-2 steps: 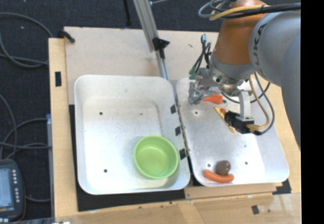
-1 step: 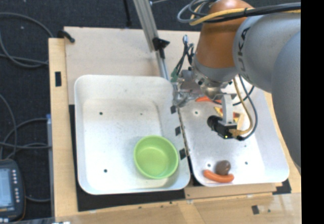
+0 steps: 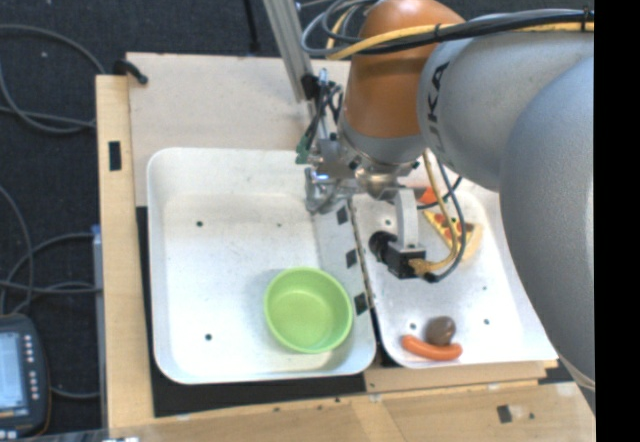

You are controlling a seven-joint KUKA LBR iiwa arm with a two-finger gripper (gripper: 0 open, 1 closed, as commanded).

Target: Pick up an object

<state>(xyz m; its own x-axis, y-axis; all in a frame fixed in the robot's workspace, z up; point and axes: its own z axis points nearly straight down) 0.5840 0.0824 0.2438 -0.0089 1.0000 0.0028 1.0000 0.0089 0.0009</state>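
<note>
A lime-green bowl [image 3: 308, 308] stands upright at the front right of the left bin [image 3: 215, 230]. In the right bin [image 3: 485, 295], a small brown rounded thing [image 3: 440, 330] rests against an orange carrot-like piece [image 3: 433, 350] near the front edge. My gripper [image 3: 322, 190] hangs over the back of the strip where the two bins meet, well behind the bowl. Nothing is visibly held. An orange and yellow item [image 3: 447, 220] lies partly hidden under the arm in the right bin.
A slanted metal post [image 3: 278, 5] rises behind the bins near the gripper. The big grey arm [image 3: 520, 130] covers much of the right bin. Cables [image 3: 30, 70] and a small screen [image 3: 18, 370] lie on the dark floor at left.
</note>
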